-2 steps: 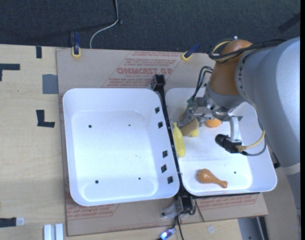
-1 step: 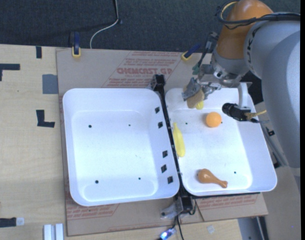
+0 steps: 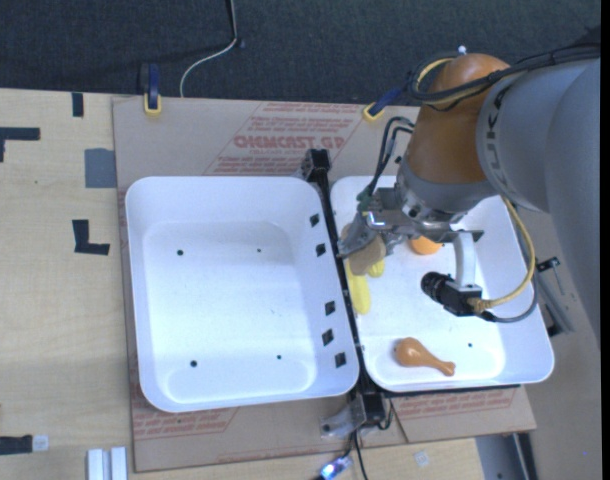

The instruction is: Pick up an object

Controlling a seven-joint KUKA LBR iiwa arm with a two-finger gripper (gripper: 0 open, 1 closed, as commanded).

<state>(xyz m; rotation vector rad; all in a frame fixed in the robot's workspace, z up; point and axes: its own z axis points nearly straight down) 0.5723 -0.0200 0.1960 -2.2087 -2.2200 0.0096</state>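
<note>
- The arm [image 3: 525, 118] reaches in from the right, its grey body and orange band covering much of the right bin's upper part, wrist bent down toward that bin's left side.
- The left bin [image 3: 225, 193] sits just beside its neighbour, the two rims meeting along a dark divider with small black clips.
- The right bin [image 3: 505, 368] carries everything worth picking — a yellow piece, an orange drumstick-shaped toy and a small orange ball.
- The gripper [image 3: 363, 243] is low at the right bin's left wall, right over the top end of the yellow object [image 3: 360, 293]; whether the claw is spread or closed, and whether it has anything, I cannot tell, since the wrist housing and cables hide the tips.
- The drumstick-shaped toy [image 3: 421, 355] lies near the bin's front edge, well apart from the gripper.
- The orange ball [image 3: 424, 245] peeks out just beside the wrist, partly hidden by it.
- Risk, as I judge it: the yellow object lies tight against the bin wall and divider, so one finger could land on the rim instead of beside the piece, and the close would catch nothing — or only pinch an end that slips on the lift.
- A second risk: the looping cable [image 3: 505, 303] and its black connector hang close to the bin floor and could nudge the ball or snag.
</note>
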